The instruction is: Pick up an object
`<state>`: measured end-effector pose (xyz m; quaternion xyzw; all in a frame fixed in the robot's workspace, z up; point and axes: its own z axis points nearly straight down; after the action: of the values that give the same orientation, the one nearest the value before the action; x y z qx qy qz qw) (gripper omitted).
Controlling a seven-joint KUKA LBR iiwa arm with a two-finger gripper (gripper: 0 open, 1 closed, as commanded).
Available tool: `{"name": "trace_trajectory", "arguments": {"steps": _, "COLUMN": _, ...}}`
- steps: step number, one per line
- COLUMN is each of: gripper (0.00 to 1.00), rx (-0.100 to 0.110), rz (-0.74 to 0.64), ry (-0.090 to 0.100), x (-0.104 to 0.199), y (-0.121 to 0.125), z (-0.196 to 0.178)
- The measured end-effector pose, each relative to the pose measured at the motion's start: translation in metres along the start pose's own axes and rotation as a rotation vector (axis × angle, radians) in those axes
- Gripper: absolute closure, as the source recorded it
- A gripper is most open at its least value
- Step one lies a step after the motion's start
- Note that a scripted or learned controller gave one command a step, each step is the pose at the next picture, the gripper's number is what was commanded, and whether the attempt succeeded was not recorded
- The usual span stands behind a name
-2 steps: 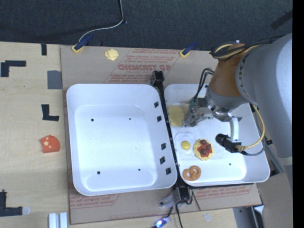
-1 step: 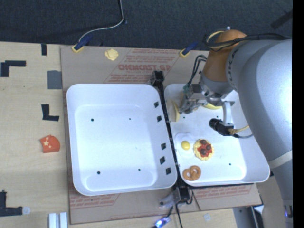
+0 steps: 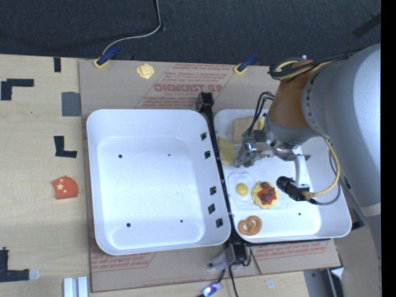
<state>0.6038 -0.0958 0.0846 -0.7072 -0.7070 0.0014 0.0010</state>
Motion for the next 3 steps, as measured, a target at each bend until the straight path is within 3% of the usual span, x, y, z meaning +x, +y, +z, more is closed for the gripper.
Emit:
{"name": "trace_trajectory", "arguments": {"steps": 1, "gripper": 1.00, "rx": -0.002, "rz": 0.002, "ry": 0.000, "x": -0.020, "y": -0.063, "z": -0.001}}
{"name": "trace_trajectory", "arguments": {"steps": 2, "gripper": 1.00, "rx": -0.018, "rz": -0.009, "ry": 0.000, "x": 0.032, "y": 0.016, "z": -0.107}}
{"name": "trace_trajectory", "arguments": {"steps": 3, "gripper": 1.00, "rx": -0.004, "rz": -0.011, "ry": 0.005, "x": 0.127, "y": 0.047, "z": -0.099}}
